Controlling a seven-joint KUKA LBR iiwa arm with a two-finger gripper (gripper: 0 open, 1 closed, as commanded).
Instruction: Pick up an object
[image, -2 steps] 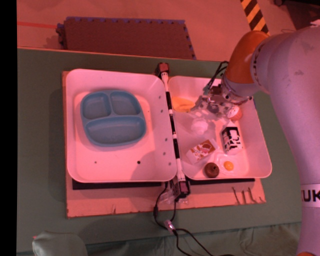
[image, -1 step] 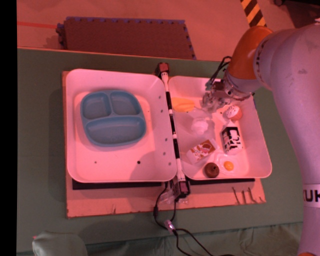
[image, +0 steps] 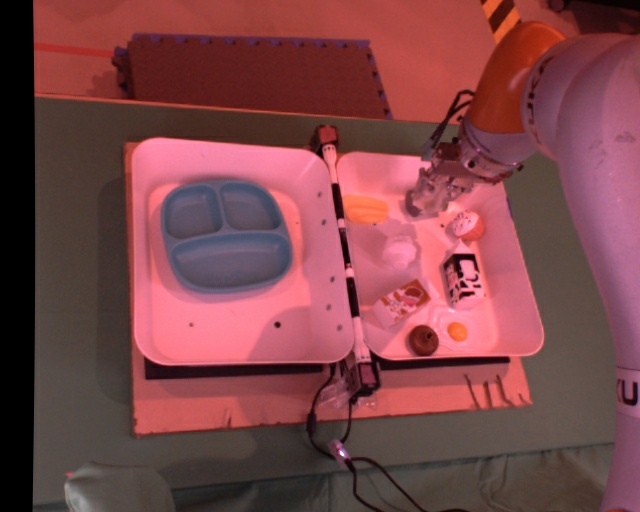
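My gripper (image: 428, 203) hangs over the back part of the right bin (image: 520, 300), pointing down. It stands just right of a yellow banana-like piece (image: 366, 209) and left of an orange and white round item (image: 466, 225). Below it lies a white cup-like object (image: 398, 245). Further forward sit a black and white carton (image: 465, 279), a small brown and white box (image: 402, 300), a dark brown round piece (image: 423, 341) and a fried egg toy (image: 457, 330). Nothing shows between the fingers.
The left bin (image: 150, 330) holds a blue divided plate (image: 226, 236). A black and white striped bar (image: 345, 255) runs between the bins. Cables (image: 345, 455) trail off the front of the brown board. A dark mat (image: 250, 75) lies behind the bins.
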